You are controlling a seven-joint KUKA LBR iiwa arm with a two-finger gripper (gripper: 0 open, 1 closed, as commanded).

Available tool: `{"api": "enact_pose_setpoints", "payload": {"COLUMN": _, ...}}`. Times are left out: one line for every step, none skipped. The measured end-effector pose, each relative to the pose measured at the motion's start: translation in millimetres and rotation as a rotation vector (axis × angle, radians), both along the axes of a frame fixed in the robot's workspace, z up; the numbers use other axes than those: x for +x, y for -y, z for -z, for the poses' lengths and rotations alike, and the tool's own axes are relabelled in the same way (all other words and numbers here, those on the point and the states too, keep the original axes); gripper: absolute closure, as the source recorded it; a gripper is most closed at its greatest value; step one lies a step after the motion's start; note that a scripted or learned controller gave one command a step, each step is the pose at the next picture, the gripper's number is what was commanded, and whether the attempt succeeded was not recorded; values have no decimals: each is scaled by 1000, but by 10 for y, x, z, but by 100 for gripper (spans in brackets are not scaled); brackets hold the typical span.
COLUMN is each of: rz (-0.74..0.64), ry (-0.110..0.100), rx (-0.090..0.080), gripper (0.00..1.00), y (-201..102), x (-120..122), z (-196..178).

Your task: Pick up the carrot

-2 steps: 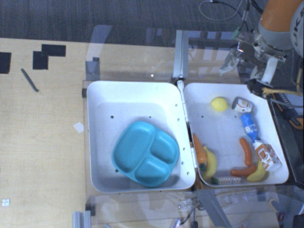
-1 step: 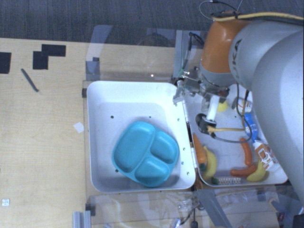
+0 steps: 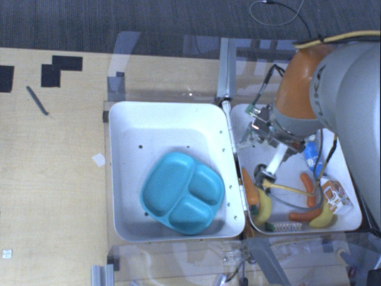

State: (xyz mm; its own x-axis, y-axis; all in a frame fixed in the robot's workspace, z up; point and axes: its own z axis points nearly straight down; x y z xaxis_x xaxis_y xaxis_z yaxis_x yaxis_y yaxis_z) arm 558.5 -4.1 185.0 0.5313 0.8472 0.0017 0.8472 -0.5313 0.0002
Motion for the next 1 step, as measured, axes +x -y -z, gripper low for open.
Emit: {"api": "enact_pose_setpoints", "payload": {"rz": 168, "ry": 0, "rx": 0, "gripper": 0, "y": 760, "x": -508, "z": 6}}
